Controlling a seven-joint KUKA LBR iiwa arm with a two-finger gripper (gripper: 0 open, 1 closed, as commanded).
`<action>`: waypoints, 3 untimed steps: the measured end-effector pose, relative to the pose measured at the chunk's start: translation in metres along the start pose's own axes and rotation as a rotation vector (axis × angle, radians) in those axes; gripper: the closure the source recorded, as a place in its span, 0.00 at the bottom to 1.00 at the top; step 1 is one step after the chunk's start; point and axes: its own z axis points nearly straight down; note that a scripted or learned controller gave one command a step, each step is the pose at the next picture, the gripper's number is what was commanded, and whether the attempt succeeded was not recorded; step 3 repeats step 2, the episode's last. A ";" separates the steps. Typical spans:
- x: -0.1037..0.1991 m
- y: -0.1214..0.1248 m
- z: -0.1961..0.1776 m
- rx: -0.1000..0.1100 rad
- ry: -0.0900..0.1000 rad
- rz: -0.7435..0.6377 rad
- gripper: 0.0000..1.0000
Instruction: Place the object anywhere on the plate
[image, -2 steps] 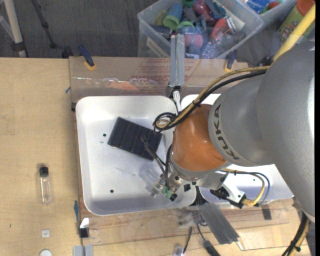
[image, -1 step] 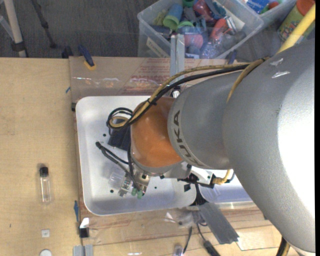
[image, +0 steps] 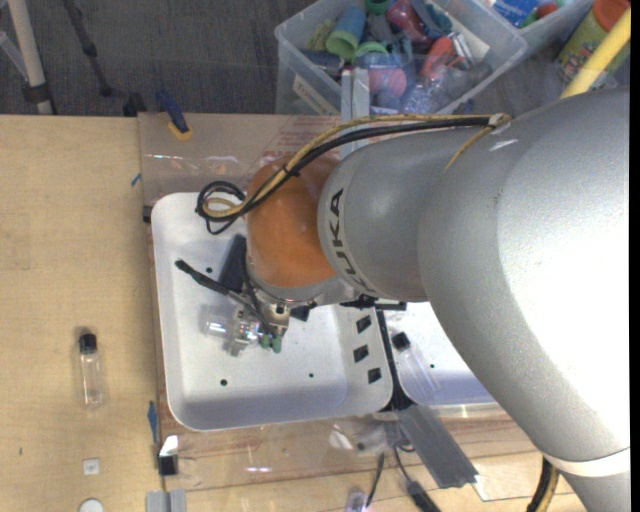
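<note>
The grey arm (image: 480, 220) looms; its gripper (image: 245, 332) hangs over the left bin (image: 200, 400).

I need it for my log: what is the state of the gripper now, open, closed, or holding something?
Gripper: cannot be told. It is low over the left white bin, and the arm's wrist hides most of it.

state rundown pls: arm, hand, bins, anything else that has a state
arm: reaching in from the right, over the left bin
hand: low over the left bin's floor, fingers unclear
left bin: upright on the bench
right bin: mostly covered by the arm
small vial: lying on the bench, left of the bins
clear tub: open-topped, full of mixed items
</note>
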 end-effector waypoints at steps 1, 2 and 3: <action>-0.066 0.013 0.003 0.003 0.030 -0.372 1.00; -0.104 0.039 -0.114 0.002 0.000 -0.050 1.00; -0.104 0.039 -0.114 0.002 0.000 -0.050 1.00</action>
